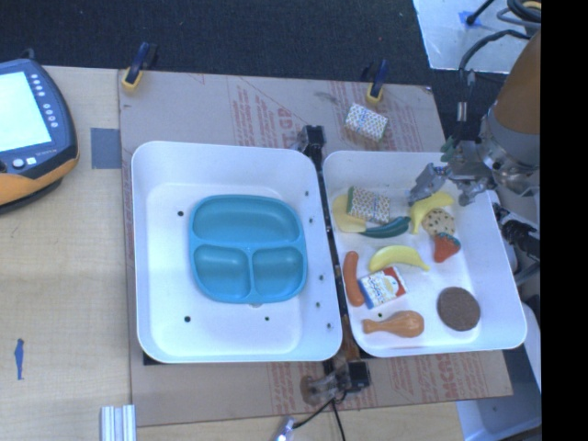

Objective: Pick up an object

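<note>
The right white bin (496, 338) holds several toy foods: a checkered packet (367, 203), a dark green pepper (388, 228), a banana (400, 257), a yellow piece (428, 209), a speckled cookie (440, 221), a strawberry (446, 246), a sausage (352, 278), a small red and blue carton (381, 288), a drumstick (395, 323) and a brown patty (457, 308). My gripper (439, 180) hangs low over the bin's far right part, just above the yellow piece and the cookie. I see nothing lifted.
The left white bin (152, 246) holds a blue divided plate (248, 246). A second checkered packet (367, 122) lies on the cardboard beyond the bins. A teach pendant (23, 127) sits at the far left. Clamps (135, 70) grip the board's back edge.
</note>
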